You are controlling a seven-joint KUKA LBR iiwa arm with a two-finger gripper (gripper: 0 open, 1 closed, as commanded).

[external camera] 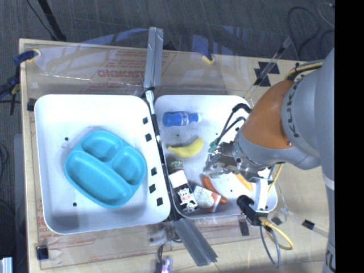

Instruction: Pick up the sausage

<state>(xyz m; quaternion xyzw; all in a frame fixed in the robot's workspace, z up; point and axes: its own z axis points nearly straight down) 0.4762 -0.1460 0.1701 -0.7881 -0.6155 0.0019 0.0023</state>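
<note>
Orange sausage is lying by cartons. Gripper is hanging above it, banana and bottle beyond; its state, cannot tell.

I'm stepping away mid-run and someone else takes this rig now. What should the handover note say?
Gripper: low inside the right white bin; finger state unreadable, nothing seen held.
Sausage: the reddish-orange sausage lies on the bin floor just below the gripper, beside the small cartons.
Others: blue bottle and yellow banana in the same bin; blue divided plate in the left bin.
Done: approach. Left: grasp and lift.
</note>
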